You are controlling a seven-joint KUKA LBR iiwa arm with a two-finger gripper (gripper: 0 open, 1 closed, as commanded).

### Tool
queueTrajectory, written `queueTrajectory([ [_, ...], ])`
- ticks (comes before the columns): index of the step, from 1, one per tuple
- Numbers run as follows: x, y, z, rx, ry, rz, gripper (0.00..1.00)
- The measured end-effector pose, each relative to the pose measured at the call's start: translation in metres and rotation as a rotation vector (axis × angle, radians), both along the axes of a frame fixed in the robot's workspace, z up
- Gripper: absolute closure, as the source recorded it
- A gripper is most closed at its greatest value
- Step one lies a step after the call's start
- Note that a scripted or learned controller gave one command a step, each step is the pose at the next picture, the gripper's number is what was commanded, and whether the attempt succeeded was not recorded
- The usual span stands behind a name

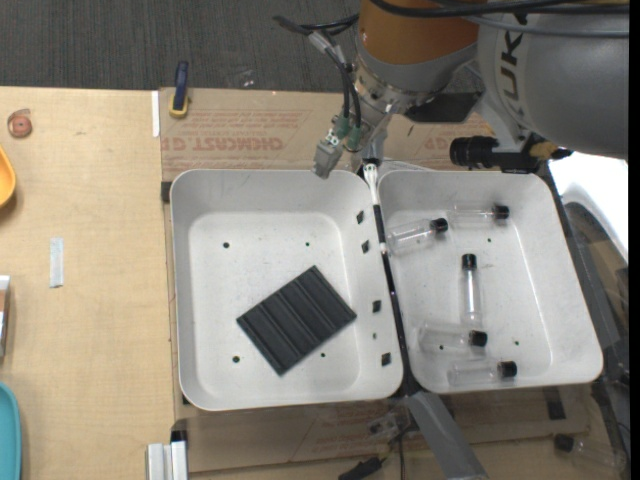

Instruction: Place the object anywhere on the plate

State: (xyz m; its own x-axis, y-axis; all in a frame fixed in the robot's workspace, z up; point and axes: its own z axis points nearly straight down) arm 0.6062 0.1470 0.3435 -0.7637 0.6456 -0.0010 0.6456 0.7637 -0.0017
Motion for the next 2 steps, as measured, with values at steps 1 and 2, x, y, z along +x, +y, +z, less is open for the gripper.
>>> queueTrajectory([
  [1, -0.018, -0.06, -0.019, 0.001, 0.0, 0.264, 1.0],
  [2, -0.051, 0.055, -0.019, 0.002, 0.0, 0.375, 1.0],
])
